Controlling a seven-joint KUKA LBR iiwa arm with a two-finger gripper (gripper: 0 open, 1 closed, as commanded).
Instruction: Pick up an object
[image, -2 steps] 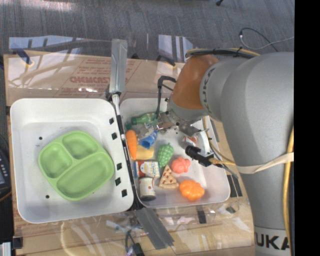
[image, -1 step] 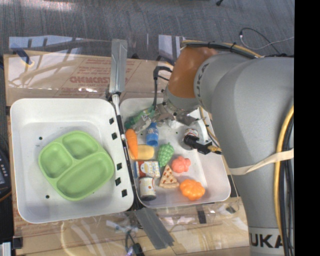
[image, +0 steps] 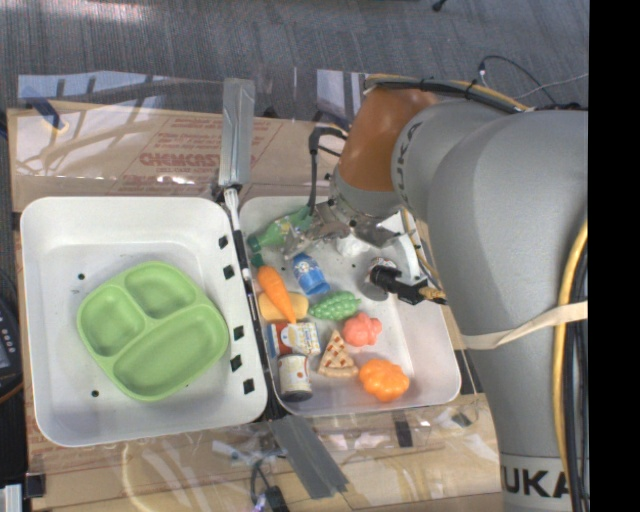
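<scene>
The grey arm with its orange band (image: 385, 135) fills the right of the frame, reaching down into the right-hand shallow white bin (image: 440, 375). Its two-finger gripper (image: 310, 228) hangs in that bin's upper left corner, just beside a green toy bottle (image: 268, 236); whether it grips, I cannot tell. The step looks like the descent to grasp; next comes closing and lifting.

The arm (image: 480, 200) covers the right bin's (image: 440, 385) far right corner and much of its right wall. A green toy (image: 268, 236) near the bin's far left corner is partly hidden behind the gripper (image: 318, 228), whose tips blur together. The small can's (image: 294, 378) label is too small to read.
</scene>
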